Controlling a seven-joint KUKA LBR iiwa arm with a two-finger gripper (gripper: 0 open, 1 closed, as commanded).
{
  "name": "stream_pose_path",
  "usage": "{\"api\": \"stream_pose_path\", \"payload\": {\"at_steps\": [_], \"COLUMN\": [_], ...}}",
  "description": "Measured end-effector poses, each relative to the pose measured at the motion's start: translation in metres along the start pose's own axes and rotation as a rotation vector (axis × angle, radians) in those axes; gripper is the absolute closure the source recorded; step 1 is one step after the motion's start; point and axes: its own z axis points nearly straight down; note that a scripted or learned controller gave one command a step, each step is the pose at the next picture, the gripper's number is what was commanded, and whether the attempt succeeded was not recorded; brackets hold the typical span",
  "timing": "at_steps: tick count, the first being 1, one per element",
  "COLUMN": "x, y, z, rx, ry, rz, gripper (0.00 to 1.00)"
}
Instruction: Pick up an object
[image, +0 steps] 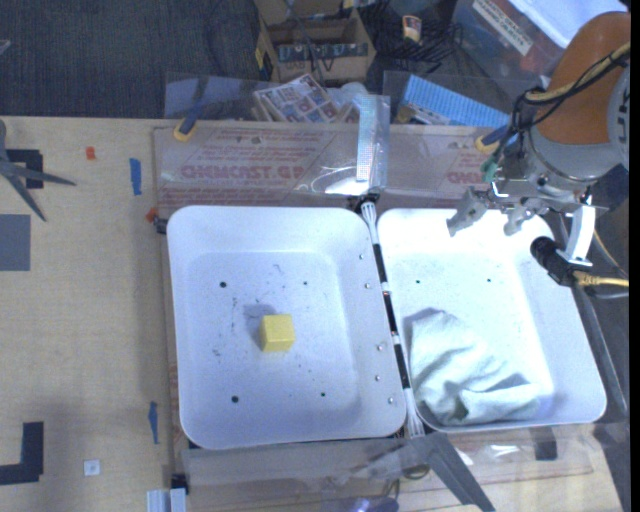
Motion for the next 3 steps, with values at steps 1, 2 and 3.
{"api": "stream_pose_path", "payload": {"at_steps": [1,2,3], "x": [-0.034,0.015,0.014], "y": [-0.029,-0.052,-0.050], "z": [0.137,0.144,0.132], "rx": [-0.003,-0.004,-0.009], "ry": [-0.001,0.002,0.004], "rz": [0.049,0.495,0.498], "gripper": [0.00,0.00,1.00]}}
